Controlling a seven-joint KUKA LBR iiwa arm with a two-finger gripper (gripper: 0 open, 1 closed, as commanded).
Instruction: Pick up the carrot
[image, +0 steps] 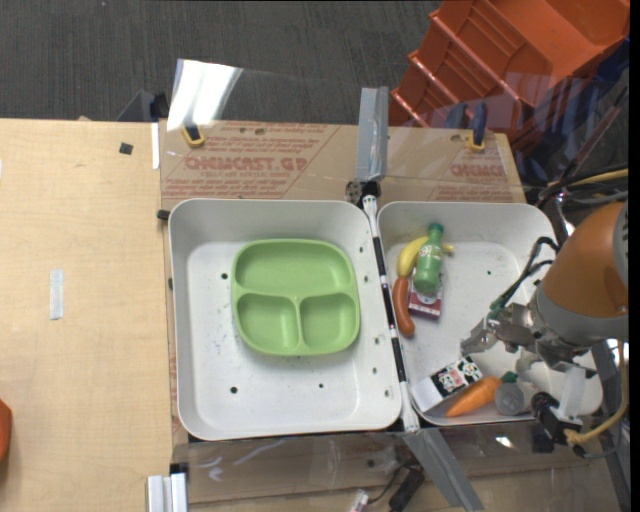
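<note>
The orange carrot (472, 396) lies at the front edge of the right bin (500, 250), pointing toward the front left. It touches a black-and-white packet (455, 377) on its left and a grey round object (510, 399) on its right. My gripper (498, 331) hangs over the right side of this bin, just behind and to the right of the carrot, with nothing visibly held. The grey arm with its orange band (592, 262) covers the bin's right wall.
A banana (409, 255), a green bottle (429, 262), a red packet (426, 306) and a sausage (402, 306) lie along the right bin's left side. A green divided plate (296, 296) sits in the left bin (200, 330).
</note>
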